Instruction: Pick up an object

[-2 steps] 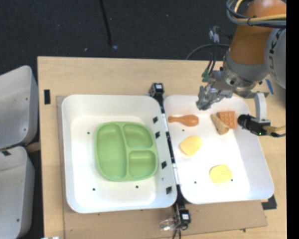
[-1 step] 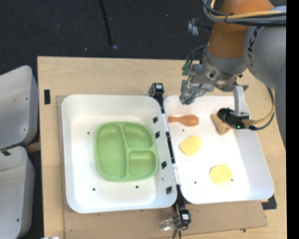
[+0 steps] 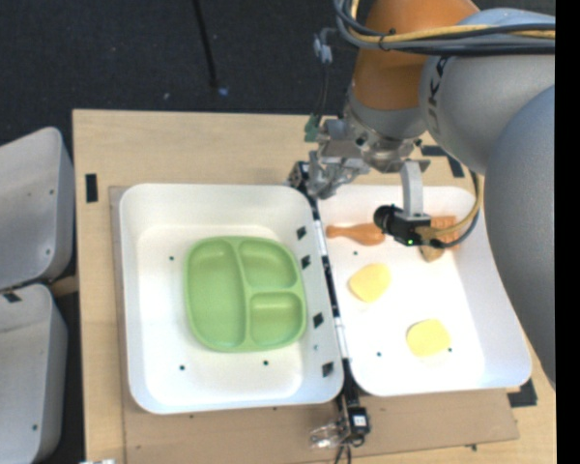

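A bulky grey arm is seen at the upper right of the frame, smooth and rounded. A glossy orange band, domed on top, is carried above the wrist. Dark and yellow cables are looped across it. Lower down, a gripper of bare grey metal is fitted.

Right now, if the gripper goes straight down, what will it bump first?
Probably the rim where the two white bins meet, at their far corner: the gripper hangs right over it. Height is hard to judge from this slanted view, so it could just miss.
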Motion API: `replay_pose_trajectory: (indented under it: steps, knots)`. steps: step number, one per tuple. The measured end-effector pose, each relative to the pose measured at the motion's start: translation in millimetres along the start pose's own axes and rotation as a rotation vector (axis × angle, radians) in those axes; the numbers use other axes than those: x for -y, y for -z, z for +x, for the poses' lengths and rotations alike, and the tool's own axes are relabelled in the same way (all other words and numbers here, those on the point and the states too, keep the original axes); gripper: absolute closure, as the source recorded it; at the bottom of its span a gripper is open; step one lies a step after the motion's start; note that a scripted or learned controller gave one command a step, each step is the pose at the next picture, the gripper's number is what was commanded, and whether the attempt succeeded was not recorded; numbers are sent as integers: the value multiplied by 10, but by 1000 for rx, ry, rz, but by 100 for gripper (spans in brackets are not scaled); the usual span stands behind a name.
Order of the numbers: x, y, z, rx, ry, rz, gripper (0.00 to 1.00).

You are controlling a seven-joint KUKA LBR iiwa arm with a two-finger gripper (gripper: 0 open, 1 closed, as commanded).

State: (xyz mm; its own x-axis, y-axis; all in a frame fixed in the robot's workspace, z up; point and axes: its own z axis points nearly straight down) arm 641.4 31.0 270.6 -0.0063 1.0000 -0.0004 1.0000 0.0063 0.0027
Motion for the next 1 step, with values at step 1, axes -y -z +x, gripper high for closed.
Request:
replay_pose_trajectory:
  steps: [1]
  knots:
    - [-118, -44, 503, 0, 0, 0, 100]
